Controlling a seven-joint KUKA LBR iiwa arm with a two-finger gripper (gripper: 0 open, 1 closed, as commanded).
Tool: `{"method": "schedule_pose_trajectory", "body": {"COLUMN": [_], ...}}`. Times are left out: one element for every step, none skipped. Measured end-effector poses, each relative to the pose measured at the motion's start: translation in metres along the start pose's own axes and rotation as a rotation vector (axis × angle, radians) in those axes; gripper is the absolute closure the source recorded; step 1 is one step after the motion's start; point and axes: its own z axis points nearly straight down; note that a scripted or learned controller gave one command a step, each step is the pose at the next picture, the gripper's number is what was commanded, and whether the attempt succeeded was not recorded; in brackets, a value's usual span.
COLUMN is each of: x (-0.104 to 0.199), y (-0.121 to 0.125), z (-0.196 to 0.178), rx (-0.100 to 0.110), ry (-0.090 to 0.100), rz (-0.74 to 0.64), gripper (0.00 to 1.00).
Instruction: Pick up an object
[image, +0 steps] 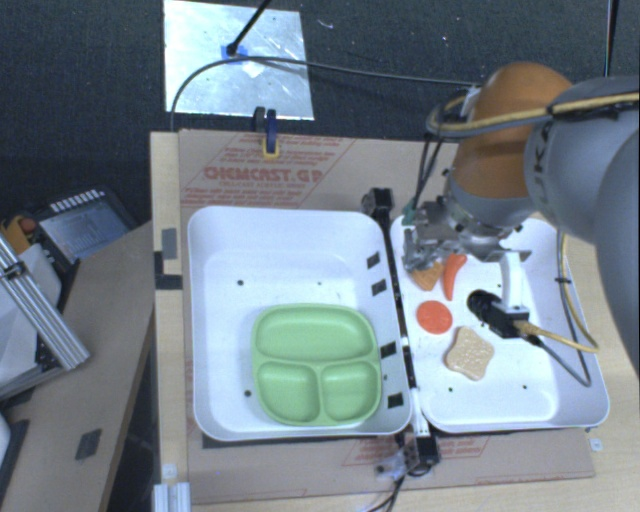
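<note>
Looking down on the bench, the grey arm (585, 150) comes in from the right with its orange band (510, 125) sitting above the far part of the right bin (525, 400). The gripper (425, 252) is low over that bin's far-left corner, close to the wall it shares with the left bin (230, 265). Honestly can't tell how far it's open from this angle, the wrist hardware blocks the view, and I can't see anything actually gripped. An orange chunk (428, 277) sits right at the gripper's tip, looks like it's touching or very nearly, but I couldn't swear to which. Just beside the chunk, on its right, is a red-orange carrot-shaped stick (454, 274), lying at a slight tilt on the bin floor. Nearer the camera from those two is a round red slice (434, 317), flat on the floor and apart from both. Nearer still and a bit to the right there's a tan piece that looks like toast (469, 353), lying flat and close to the slice without touching it. Over in the left bin, a green divided plate (315, 362) with three compartments sits toward the near-right corner. Both bins rest on a sheet of cardboard (290, 170) with red lettering.
</note>
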Motion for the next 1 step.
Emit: {"method": "schedule_pose_trajectory", "body": {"x": [0.0471], "y": [0.0163], "z": [-0.0039], "rx": [-0.003], "ry": [0.001], "rz": [0.000], "gripper": [1.00]}}
